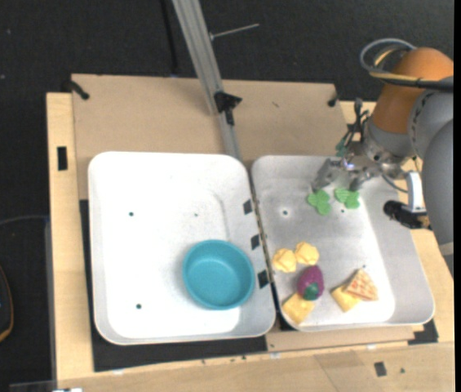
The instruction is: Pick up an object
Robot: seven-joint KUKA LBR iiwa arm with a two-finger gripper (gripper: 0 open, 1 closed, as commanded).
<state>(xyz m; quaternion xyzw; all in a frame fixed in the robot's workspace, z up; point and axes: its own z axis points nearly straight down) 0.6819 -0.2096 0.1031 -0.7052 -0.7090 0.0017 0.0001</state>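
Green pads tipped the two fingers (321, 201), and these were spread apart, one pad to the left and one to the right, with bare bin floor showing between them. The gripper (334, 198) hung over the upper part of the right bin (393, 256), nothing pinched between the pads. The arm (401, 104) came in from the right, its orange band above the wrist.

Candidate objects all lay in the lower part of that same bin, well apart from the gripper: two small yellow pieces (295, 257) touching each other, a purple toy with a green spot (311, 282) just below them, a yellow block (299, 307) near the bin's lower edge, and an orange-and-yellow wedge (356, 287) to the right. The left bin (132, 186) held a blue bowl (218, 273).

Judgement: the step in hand was the approach, with no grasp yet made. To do it well, the gripper would need to travel toward the lower end of the bin and settle over one item alone. The wedge looked the best choice, since it sat apart from the cluster and left room for a pad on either side. The purple toy was crowded by the yellow pieces, so a pad could land on a neighbour. Fingers should stay wide until they straddle the target, then close squarely across its narrow span.
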